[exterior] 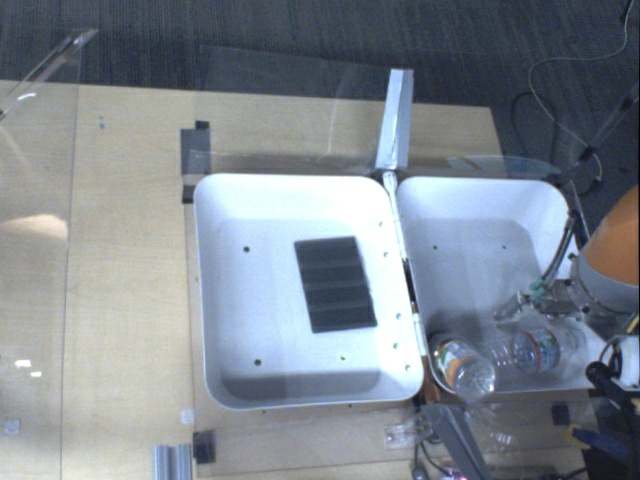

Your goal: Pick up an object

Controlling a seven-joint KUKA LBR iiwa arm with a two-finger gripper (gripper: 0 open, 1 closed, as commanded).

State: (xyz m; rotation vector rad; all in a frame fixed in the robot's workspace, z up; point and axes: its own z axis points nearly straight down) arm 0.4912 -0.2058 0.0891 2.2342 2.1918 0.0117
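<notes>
Grey arm (606, 290), orange band (rounded) (612, 238), thin cables

wooden bench (110, 298) bears two white bins (215, 268) (470, 203) side by side.

No legible text, brand, number or sign appears anywhere in the camera view. The clear plastic bottle (478, 360) lying in the right bin (470, 218) carries a coloured label band, orange and blue, but its printing is too small and blurred to read. The dark ribbed pad (335, 284) in the left bin (230, 268) bears no marking.
</notes>
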